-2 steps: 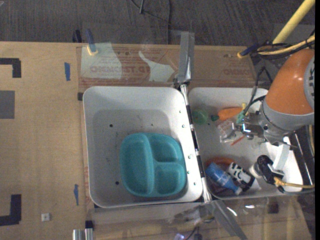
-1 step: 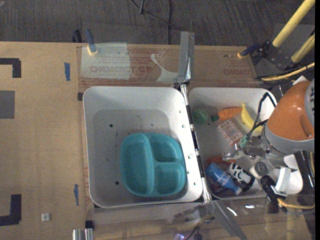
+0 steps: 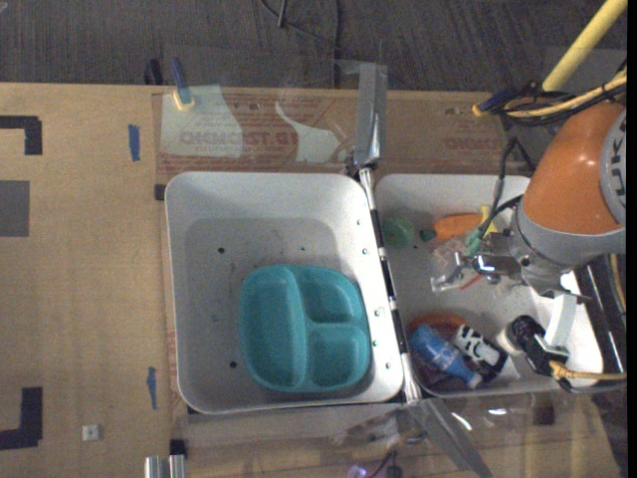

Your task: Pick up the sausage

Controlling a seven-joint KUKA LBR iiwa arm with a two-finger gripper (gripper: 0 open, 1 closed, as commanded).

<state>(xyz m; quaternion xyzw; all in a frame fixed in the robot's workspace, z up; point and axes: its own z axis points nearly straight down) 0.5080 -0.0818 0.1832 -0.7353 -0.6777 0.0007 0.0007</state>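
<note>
In the right bin (image 3: 418,189), a reddish-brown curved thing (image 3: 444,320) that looks like the sausage lies near the front, mostly covered by a blue object (image 3: 438,351). My gripper (image 3: 450,269) hangs over the middle of that bin, behind the sausage and apart from it. Nothing shows in its grasp. The grey and orange arm reaches in from the right and hides the bin's right part.
A green piece (image 3: 399,232) and an orange piece (image 3: 457,224) lie at the back of the right bin. A black-and-white object (image 3: 475,346) sits beside the blue one. The left bin (image 3: 199,217) holds a teal divided plate (image 3: 299,329).
</note>
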